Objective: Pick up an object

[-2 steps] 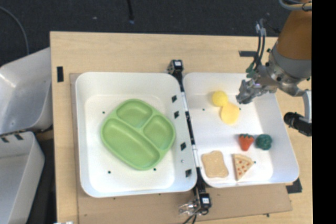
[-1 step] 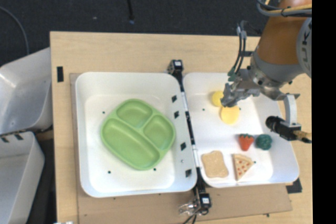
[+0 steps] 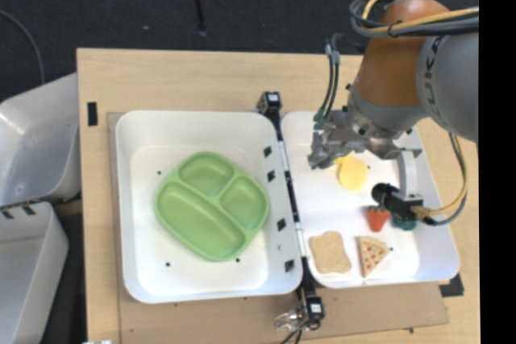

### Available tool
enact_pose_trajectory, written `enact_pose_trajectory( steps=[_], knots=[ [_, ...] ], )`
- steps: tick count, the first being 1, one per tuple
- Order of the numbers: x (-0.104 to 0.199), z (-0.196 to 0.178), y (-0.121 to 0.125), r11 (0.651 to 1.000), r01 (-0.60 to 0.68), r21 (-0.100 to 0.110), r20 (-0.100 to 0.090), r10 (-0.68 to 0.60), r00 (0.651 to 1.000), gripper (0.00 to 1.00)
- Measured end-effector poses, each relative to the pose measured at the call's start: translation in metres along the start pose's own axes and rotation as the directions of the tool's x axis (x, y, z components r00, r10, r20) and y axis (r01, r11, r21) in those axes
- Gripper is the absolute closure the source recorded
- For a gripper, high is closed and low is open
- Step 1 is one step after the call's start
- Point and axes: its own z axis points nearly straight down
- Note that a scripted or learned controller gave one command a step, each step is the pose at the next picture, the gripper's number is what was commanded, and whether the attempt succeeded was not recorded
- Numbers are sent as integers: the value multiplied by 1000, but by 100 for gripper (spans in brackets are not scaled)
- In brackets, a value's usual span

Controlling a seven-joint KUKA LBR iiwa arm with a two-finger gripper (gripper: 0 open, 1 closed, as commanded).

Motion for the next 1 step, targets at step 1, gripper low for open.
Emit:
enact_pose_trajectory(
  steps=[1],
  knots=[
    [54, -8, 8, 1000, 1, -1, 0, -1, 1000, 100]
  ],
)
